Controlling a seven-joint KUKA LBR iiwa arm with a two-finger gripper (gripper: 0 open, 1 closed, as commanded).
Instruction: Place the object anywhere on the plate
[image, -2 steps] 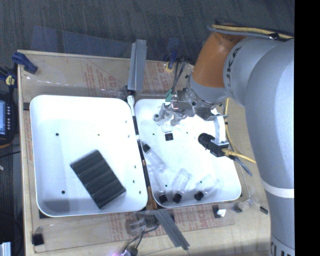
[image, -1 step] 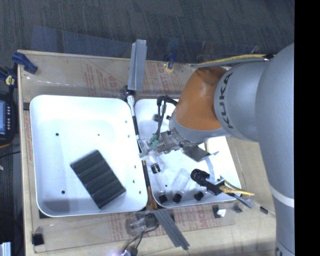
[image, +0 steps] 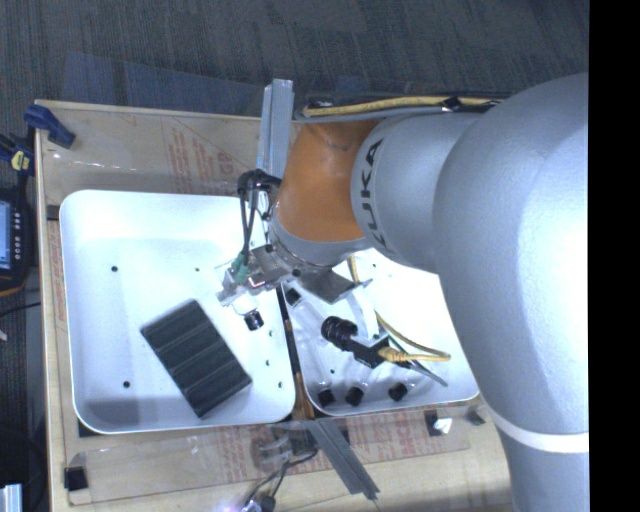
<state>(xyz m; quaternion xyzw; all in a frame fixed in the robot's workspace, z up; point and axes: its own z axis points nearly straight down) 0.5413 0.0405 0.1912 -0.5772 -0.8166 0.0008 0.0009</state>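
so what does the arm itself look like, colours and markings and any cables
The arm is bulky, with smooth rounded grey casings and black KUKA lettering on the shell. An orange band rings it above the wrist. Thin dark cables loop beside the wrist, above a small metal gripper assembly.

The arm (image: 470, 200) carries the maker's name KUKA in dark capital letters on its grey shell, just beside the orange band (image: 320, 185); the word runs vertically in the camera view, and its lower letters are partly cut off by the curve of the housing. The wooden bench (image: 160, 150) bears faint reddish printing in slanted lines near the bins, possibly warning text, but it is too pale and small to read.
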